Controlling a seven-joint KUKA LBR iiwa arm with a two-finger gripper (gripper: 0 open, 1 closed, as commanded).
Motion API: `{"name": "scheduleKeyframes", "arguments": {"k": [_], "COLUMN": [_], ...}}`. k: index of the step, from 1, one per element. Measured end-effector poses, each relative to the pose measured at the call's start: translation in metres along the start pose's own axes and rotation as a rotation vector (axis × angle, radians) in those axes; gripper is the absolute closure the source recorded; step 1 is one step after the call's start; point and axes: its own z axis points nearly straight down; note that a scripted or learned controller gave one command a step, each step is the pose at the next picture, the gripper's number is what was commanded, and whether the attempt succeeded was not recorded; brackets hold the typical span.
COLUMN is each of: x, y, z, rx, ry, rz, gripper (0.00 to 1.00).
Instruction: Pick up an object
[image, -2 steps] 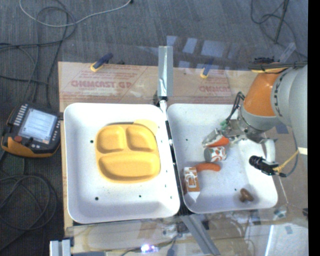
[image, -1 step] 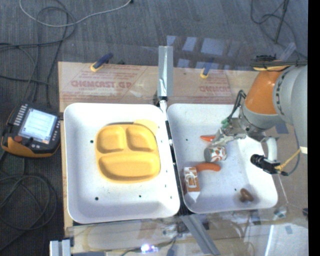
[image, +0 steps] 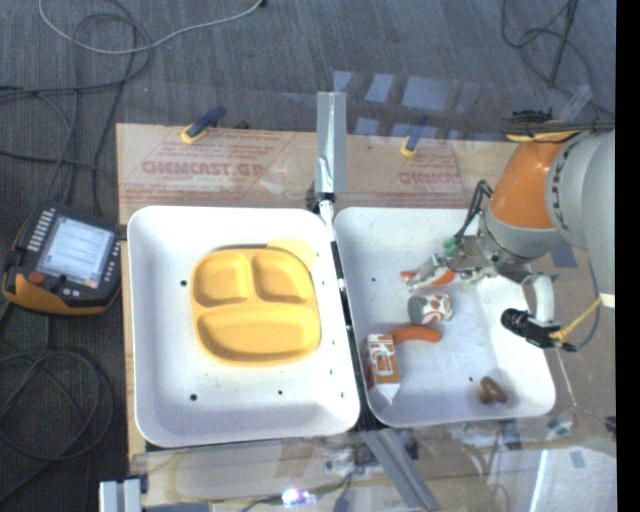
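Four loose items are sitting in the right bin (image: 520, 395); the gripper (image: 437, 272) is hovering just above the striped can (image: 432, 307), likely the target. An orange carrot-like piece (image: 418, 334) is lying beside the can. Cannot tell the claw's opening or any hold. A yellow tray (image: 257, 305) is resting in the left bin (image: 160, 400).

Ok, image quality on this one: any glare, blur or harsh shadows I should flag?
Camera view: lighting is even and soft, with no hard shadows in the left bin or right bin. Pale window-like reflections lie across the bench's far edge. The small items in the right bin look soft, so the gripper is hard to read. The yellow tray is slightly washed out.
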Motion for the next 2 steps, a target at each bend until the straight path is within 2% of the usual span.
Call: {"name": "scheduleKeyframes", "arguments": {"k": [1, 2], "x": [0.013, 0.012], "y": [-0.037, -0.036], "z": [0.012, 0.001], "rx": [-0.016, -0.02], "ry": [-0.01, -0.01], "rz": [0.001, 0.004], "gripper": [0.0, 1.0]}}
